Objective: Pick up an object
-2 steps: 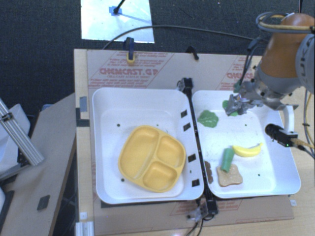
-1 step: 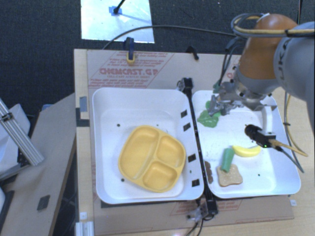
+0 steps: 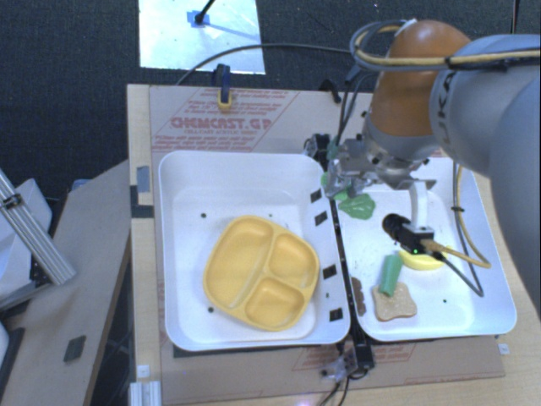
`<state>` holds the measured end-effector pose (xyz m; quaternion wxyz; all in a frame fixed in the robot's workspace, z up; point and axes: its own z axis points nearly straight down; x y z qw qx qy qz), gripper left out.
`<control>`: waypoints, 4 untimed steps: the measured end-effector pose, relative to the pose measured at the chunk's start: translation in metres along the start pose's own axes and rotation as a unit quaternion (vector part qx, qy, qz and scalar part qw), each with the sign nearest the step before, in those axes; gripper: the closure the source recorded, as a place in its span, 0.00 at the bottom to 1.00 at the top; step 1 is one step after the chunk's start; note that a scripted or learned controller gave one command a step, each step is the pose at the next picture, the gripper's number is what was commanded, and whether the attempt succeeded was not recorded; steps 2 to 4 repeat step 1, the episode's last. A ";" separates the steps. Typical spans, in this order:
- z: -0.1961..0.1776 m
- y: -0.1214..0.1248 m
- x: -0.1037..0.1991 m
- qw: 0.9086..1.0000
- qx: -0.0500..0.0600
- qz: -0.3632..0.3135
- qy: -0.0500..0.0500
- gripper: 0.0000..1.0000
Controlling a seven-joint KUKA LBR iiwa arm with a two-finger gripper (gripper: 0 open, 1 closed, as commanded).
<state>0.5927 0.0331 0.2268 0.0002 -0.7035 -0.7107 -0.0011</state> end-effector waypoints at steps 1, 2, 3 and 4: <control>-0.007 -0.017 0.056 1.000 0.000 0.000 0.000 1.00; -0.007 -0.017 0.056 1.000 0.000 0.000 0.000 1.00; -0.007 -0.017 0.056 1.000 0.000 0.000 0.000 1.00; -0.007 -0.017 0.056 1.000 0.000 0.000 0.000 1.00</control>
